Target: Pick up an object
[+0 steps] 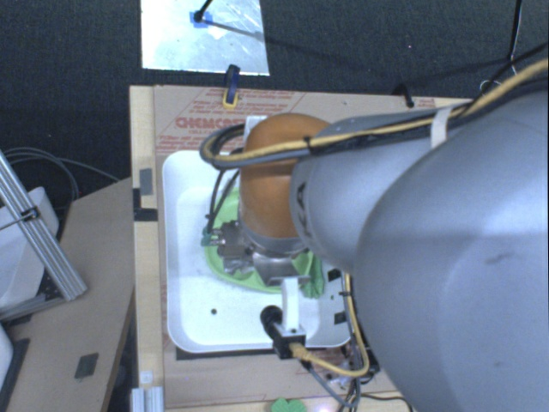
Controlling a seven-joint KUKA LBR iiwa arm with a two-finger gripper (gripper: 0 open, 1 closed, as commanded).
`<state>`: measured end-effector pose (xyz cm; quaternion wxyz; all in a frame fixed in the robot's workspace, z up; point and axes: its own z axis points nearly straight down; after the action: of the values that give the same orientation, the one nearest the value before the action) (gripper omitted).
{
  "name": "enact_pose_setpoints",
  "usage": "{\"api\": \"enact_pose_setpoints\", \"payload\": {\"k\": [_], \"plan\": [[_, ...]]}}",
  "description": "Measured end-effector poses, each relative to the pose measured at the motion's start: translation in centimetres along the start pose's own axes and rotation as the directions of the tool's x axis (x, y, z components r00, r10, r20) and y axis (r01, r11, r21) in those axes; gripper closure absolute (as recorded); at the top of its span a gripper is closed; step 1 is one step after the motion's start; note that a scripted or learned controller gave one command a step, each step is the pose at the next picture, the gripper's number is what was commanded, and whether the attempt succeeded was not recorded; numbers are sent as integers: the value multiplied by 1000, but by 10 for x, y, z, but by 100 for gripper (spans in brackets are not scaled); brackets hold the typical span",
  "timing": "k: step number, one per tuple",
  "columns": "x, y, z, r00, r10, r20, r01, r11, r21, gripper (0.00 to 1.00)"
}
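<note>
The grey arm with its orange band [274, 174] reaches from the right down into the left white bin [184, 230]. Its wrist and gripper [236, 251] sit low over a green object [225, 221] that lies in the middle of that bin. Only green edges show around the gripper body, at its left side and at its lower right [314, 278]. The arm's bulk hides the fingertips and most of the green object.
The arm's large grey body covers the right half of the view, including the right bin. Cables loop around the wrist [219, 144]. A brown board [257, 110] lies behind the bin, with a yellow clamp [230, 88] on its far edge. A small green piece [287, 404] lies at the bottom edge.
</note>
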<state>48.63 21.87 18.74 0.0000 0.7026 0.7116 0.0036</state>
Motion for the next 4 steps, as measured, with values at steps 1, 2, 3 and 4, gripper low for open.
{"api": "enact_pose_setpoints", "payload": {"k": [1,2,3,4], "plan": [[-57,3,-198,1000,10,-1,-10,1000,-13,100],[-127,14,-98,1000,15,6,-15,1000,7,100],[-84,33,39,1000,6,5,-6,1000,11,100],[-98,42,-9,1000,11,5,-11,1000,1,100]]}}
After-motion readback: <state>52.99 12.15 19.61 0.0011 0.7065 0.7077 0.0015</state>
